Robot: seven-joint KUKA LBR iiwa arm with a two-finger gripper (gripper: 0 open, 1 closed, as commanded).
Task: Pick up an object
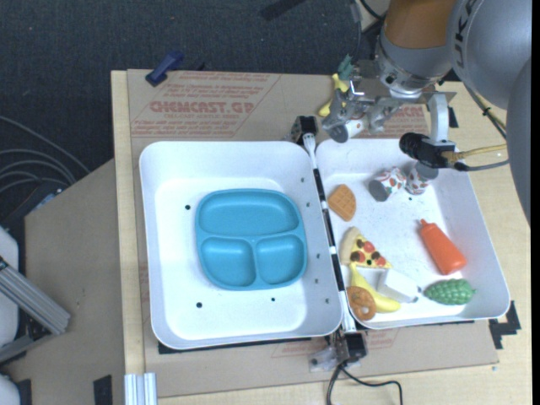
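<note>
While no object is seen held, an orange bottle [441, 247] is laid near the right edge of the right bin [488, 234], with green grapes [449, 291] at its near right corner. A cookie [342, 202], pizza slice [363, 250] and banana [375, 300] are lined along its left edge. The gripper [359, 116] is poised over the far left corner; whether it is clenched or released cannot be told. A blue plate [250, 236] is centred in the left bin [160, 226].

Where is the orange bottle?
The orange bottle lies in the right bin, toward its right side, just above the green grapes.
</note>
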